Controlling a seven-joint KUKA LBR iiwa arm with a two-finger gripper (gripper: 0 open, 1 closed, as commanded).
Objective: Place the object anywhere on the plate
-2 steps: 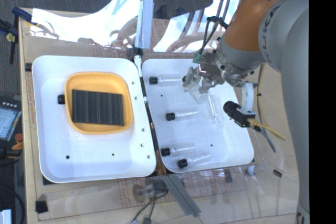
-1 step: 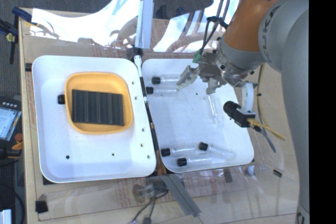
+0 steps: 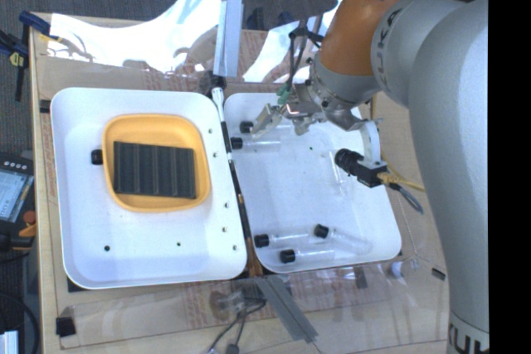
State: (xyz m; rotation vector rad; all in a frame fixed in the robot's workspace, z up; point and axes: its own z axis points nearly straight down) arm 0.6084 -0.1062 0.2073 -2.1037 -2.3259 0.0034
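A clear tube with a black cap [image 3: 274, 122] lies in the right bin [image 3: 382, 215], just beside the gripper [image 3: 286, 113]. Fingers look spread, holding nothing. The yellow plate [image 3: 153, 133] sits far left; the transparent tube may slip easily.

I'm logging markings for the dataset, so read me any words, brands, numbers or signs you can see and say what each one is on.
"KU": pale raised letters on the arm, low at the frame's bottom edge; the rest is cut off.
Device screen at the left edge: lit, but too small and blurred to read.
Nothing legible on the bins, the plate or the bench.
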